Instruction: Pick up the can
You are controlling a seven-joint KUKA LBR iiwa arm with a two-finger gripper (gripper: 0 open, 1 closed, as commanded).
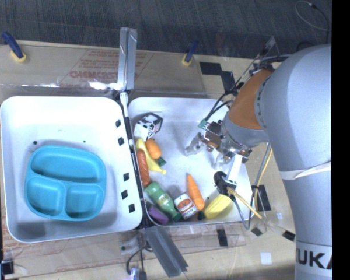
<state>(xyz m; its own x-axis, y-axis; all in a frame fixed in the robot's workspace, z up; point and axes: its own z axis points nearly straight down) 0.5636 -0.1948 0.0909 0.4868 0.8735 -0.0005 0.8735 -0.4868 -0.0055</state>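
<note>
Beside a glossy green bottle (pixel 159 195), the cylindrical can (pixel 185 206).

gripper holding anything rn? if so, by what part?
Nothing held. The gripper hangs over bare floor of the right bin, nothing between its fingers. The can lies untouched near the front wall, beside a carrot.

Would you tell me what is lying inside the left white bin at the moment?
A blue divided plate with three compartments lies on the floor of the left bin. Whatever might sit under the plate is covered.
</note>
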